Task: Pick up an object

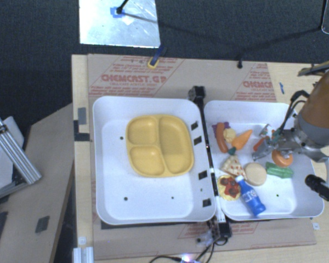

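My gripper hangs low over the right bin, near its middle, with the grey arm and orange band reaching in from the right. Several toy foods lie in this bin. An orange carrot and a red sausage sit just left of the gripper. A small red piece lies right at the gripper. A pizza slice, a tan bun and a green vegetable lie below it. An orange slice sits under the wrist. A blue bottle lies at the front.
The left bin holds a yellow divided plate. A black divider with clips runs between the bins. A round red-topped toy lies next to the bottle. A shiny metal sheet lies behind the bench.
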Available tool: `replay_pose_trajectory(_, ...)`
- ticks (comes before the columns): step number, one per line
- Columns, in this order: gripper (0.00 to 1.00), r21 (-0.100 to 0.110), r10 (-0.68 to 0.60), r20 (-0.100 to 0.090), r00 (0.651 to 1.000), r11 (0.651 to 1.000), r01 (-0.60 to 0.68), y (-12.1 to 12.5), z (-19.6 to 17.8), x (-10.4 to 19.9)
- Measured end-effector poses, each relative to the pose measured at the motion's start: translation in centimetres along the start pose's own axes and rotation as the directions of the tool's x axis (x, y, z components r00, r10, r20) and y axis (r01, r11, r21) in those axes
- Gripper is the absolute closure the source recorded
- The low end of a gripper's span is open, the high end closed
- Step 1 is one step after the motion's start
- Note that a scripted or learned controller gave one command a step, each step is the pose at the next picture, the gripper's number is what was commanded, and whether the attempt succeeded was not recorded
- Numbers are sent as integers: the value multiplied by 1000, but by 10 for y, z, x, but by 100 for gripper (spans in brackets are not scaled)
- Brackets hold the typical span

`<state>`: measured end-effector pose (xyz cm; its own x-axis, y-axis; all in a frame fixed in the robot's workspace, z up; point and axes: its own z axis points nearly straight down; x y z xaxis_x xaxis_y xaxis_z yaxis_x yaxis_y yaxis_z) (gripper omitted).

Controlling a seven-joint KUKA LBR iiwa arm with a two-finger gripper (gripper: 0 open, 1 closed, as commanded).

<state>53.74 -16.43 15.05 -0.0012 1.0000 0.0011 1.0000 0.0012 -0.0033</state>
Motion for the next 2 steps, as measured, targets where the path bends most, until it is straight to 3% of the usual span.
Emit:
replay_pose_trajectory(1,0,-15,-4,4,1000,1000,4,1,37,-6)
replay_pose_trajectory(2,0,-17,-3,3,1000,1000,3,6,60,-6)
